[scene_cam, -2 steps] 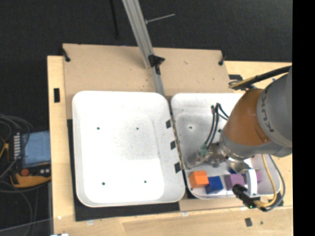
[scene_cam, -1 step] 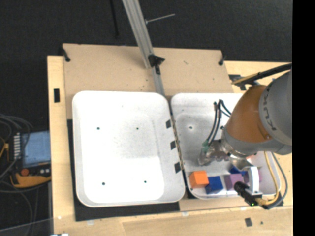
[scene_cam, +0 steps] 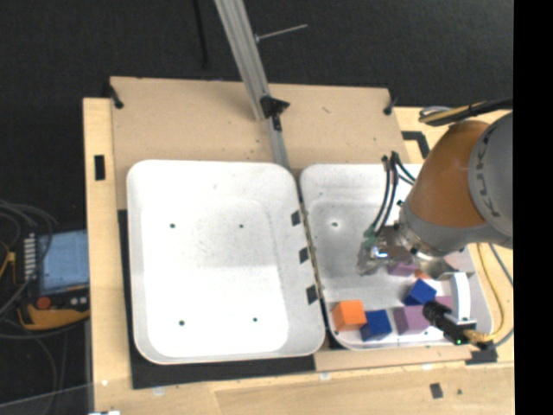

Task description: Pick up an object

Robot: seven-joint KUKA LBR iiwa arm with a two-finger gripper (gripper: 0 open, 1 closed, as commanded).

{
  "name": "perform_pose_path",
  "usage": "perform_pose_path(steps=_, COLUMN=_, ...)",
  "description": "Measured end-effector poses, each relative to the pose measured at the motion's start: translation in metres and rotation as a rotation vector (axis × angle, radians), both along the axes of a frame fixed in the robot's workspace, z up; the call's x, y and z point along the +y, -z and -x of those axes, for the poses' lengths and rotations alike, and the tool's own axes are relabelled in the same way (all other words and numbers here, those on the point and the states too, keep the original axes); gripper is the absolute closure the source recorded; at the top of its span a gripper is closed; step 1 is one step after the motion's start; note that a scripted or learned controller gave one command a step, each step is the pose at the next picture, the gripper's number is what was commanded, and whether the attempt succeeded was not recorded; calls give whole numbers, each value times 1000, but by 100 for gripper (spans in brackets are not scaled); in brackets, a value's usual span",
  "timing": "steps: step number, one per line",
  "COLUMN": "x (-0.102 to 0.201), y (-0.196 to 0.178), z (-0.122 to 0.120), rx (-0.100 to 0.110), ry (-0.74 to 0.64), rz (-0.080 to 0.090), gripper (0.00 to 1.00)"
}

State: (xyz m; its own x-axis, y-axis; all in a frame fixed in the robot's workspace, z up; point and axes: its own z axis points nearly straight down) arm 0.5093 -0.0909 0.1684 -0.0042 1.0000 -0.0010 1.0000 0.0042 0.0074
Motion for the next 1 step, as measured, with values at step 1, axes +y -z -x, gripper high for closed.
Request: perform_pose_path(steps=1, x=6, y=-61, z=1, rx=-1, ry=0, rz=0, gripper=100)
